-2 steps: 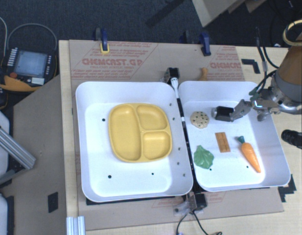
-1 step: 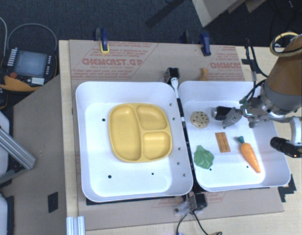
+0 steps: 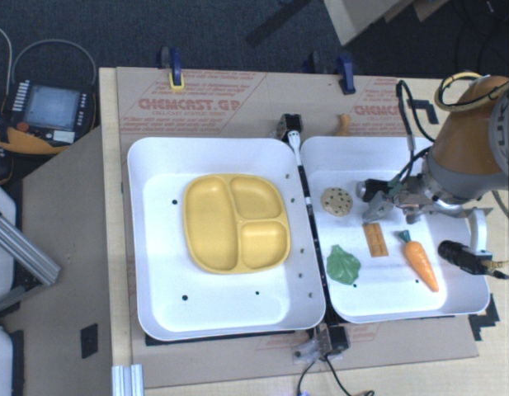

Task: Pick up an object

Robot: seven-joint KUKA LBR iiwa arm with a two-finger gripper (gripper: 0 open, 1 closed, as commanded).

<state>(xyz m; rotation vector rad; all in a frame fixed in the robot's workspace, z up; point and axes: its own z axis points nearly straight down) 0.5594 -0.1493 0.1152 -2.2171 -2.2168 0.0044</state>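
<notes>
My gripper (image 3: 392, 212) hangs over the right bin (image 3: 460, 304), reaching in from the right. Its fingers stand open with nothing between them, just above the far end of a brown wafer bar (image 3: 375, 239). An orange carrot (image 3: 420, 264) lies to the right of the bar, its green top pointing at the gripper. A round speckled cookie (image 3: 337, 200) sits to the gripper's left. Near the bin's front left lies a green lettuce leaf (image 3: 343, 265).
The left bin (image 3: 155, 287) holds a yellow divided plate (image 3: 236, 221) at its middle. A black-edged ridge (image 3: 308, 213) where the two bin rims meet runs between the bins. Cardboard (image 3: 196, 97) covers the bench behind them.
</notes>
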